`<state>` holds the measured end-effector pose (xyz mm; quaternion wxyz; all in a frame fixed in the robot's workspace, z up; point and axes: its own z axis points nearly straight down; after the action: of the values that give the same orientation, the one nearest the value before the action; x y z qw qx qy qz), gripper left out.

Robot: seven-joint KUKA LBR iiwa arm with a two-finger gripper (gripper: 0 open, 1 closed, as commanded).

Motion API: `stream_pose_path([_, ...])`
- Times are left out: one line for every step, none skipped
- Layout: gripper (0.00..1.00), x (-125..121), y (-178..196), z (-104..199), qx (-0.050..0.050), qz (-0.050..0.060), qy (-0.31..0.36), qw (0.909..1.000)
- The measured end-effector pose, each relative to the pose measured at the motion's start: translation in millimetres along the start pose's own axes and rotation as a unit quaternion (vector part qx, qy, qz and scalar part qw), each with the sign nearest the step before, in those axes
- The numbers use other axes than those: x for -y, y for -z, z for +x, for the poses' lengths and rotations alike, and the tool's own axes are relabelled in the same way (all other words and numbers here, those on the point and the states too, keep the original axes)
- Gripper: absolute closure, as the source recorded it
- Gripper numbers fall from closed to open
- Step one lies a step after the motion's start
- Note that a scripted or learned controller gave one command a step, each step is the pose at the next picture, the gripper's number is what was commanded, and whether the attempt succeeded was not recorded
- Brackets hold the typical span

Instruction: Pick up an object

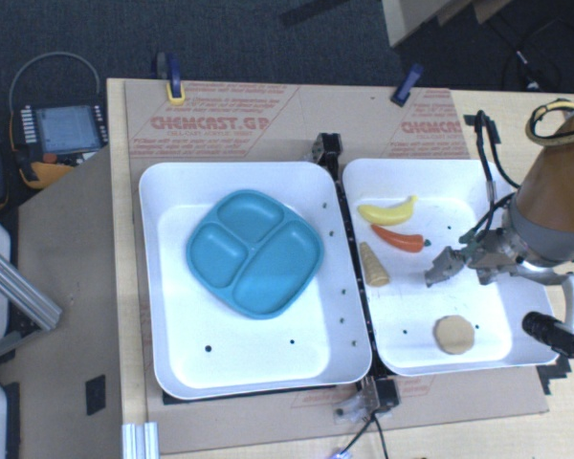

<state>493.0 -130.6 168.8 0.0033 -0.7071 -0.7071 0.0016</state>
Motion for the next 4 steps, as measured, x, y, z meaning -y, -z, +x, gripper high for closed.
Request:
stream_pose_path([0.0,-4.5,-42.7,4.0,0.0,-0.002,0.0,1.0])
stream_pose_path([1.0,-4.8,-31.8,3.6,0.001,-0.004,-0.001,1.0])
stream_pose_path([1.0,1.1,9.9,1.9,0.002,-0.004,0.0,1.0])
stream_pose_path([1.0,0.0,52.5,5.8,0.002,-0.006,0.001,1.0])
